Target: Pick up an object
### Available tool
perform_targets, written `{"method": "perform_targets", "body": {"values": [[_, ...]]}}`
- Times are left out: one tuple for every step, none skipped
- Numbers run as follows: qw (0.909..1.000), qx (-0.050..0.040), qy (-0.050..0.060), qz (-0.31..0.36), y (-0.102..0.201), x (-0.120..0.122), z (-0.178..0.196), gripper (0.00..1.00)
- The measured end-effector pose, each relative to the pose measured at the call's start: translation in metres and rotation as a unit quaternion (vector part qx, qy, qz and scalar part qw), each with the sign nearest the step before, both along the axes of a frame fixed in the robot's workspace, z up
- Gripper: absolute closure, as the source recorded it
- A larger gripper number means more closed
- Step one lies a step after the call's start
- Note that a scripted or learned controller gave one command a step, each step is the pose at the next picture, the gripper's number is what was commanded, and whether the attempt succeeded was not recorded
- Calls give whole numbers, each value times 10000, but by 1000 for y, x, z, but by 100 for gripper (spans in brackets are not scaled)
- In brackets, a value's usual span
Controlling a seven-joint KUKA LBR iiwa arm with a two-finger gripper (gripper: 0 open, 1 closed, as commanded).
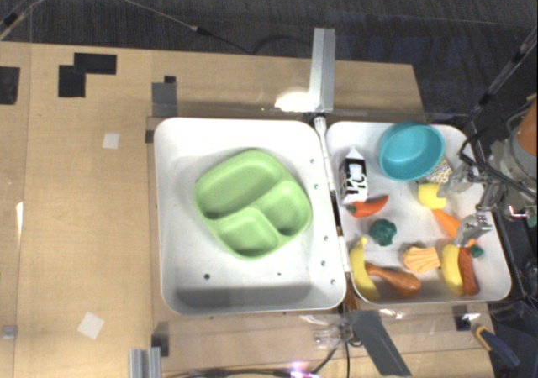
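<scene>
Arm leans in from the right over the right bin [504, 284]; gripper [475, 229] low by the carrot [446, 222], grip state impossible to judge.

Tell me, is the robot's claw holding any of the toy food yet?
Not that I can see. The gripper sits over the right bin's right edge, near the orange carrot, with nothing visibly between its fingers.

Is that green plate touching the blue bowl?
Apart. The camera view shows the green plate alone in the left bin and the blue bowl in the right bin, with both bins' rims between them.
</scene>
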State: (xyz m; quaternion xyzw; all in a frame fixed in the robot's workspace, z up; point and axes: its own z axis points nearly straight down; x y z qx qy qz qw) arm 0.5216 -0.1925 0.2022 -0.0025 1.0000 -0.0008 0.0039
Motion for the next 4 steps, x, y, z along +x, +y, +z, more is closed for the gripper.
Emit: {"method": "perform_targets", "body": {"values": [[9993,-21,-40,382,-14,13,-112,0],[9990,-39,-110,427,-12,18,-98,100],[9990,-36,-106,428,-11,18,-98,0],[9992,-15,-33,401,-13,8,-113,0]]}}
